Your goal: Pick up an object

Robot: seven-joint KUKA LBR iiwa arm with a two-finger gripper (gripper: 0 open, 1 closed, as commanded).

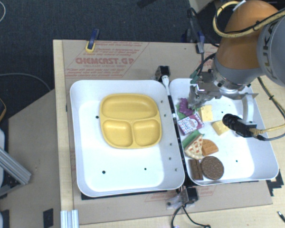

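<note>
The claw point(195, 99) hangs low over the far left part of the right bin point(256, 170), just above a purple wrapper point(184, 107); whether it is open or closed cannot be told. Near it lie a small white-and-purple packet point(190, 124), two yellow cheese pieces point(207, 113) (one further right), a pizza slice point(195, 148), a round brown cookie point(212, 167) and a chocolate bar point(196, 168). The left bin point(85, 170) holds a yellow divided plate point(130, 119). Both bins sit on the desk point(66, 80).
</note>
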